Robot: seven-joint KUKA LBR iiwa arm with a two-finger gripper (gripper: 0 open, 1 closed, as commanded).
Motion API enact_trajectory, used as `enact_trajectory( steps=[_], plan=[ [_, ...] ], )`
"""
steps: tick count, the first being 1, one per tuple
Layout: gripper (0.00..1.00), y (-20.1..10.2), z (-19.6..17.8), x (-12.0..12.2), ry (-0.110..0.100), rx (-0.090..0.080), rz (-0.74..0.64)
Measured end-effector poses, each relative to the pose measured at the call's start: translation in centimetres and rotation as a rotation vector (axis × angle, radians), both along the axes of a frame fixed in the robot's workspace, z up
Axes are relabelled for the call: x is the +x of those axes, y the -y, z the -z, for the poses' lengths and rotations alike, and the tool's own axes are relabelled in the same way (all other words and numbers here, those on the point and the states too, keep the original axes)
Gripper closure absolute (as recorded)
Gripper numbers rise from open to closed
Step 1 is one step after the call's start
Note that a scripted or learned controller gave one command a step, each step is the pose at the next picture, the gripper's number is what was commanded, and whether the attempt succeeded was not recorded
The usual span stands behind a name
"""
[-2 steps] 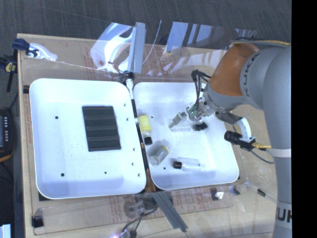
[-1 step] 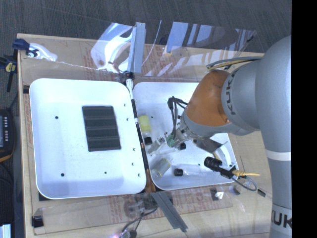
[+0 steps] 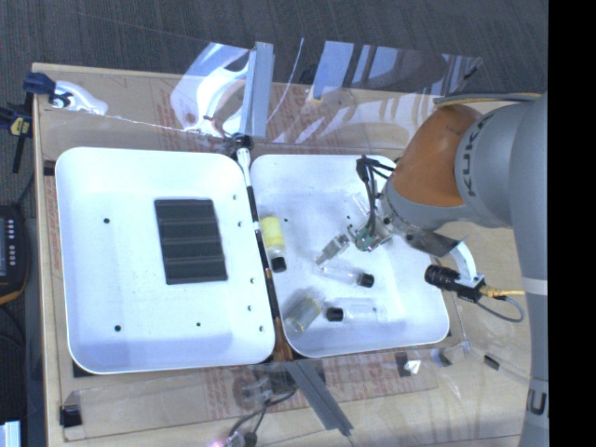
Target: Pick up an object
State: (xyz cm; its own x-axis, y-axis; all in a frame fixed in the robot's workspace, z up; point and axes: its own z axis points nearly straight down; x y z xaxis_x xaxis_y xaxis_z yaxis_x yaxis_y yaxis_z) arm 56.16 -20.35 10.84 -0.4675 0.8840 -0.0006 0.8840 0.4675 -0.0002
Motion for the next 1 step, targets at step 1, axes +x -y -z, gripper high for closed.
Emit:
enact_trajectory(
  steps=[1],
  plan=[
    [0.0, 0.77, -15.69, 3.88, 0.002, -0.001, -0.069]
  ],
)
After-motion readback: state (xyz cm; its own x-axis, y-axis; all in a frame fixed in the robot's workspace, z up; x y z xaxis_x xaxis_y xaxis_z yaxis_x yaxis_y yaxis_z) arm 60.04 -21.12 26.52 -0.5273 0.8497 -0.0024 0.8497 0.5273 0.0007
